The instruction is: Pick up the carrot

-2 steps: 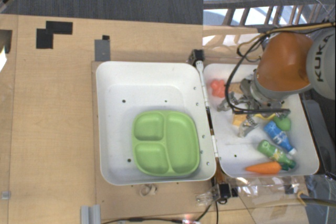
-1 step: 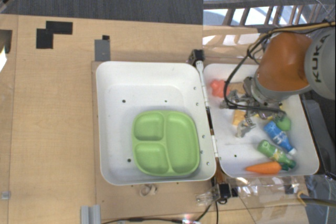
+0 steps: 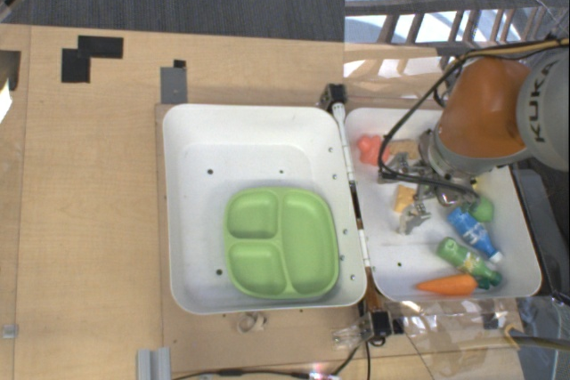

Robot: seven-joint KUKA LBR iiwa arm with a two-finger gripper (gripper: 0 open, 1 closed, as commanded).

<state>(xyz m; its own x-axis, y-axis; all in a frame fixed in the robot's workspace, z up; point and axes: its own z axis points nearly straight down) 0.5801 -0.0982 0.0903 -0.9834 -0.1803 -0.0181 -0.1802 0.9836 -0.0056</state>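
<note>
Camera view: carrot (image 3: 447, 285) lies lower right in right bin (image 3: 525, 276), beside bottles (image 3: 469, 243); jaws' state cannot tell.

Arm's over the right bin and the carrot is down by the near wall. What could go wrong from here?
1. The carrot lies close to the right bin's near wall, so the gripper may hit the rim on descent.
2. A green bottle and a blue bottle lie right beside it; the grasp may catch or shove one instead.
3. The gripper hangs farther back than the carrot, so a straight drop would probably miss.
</note>
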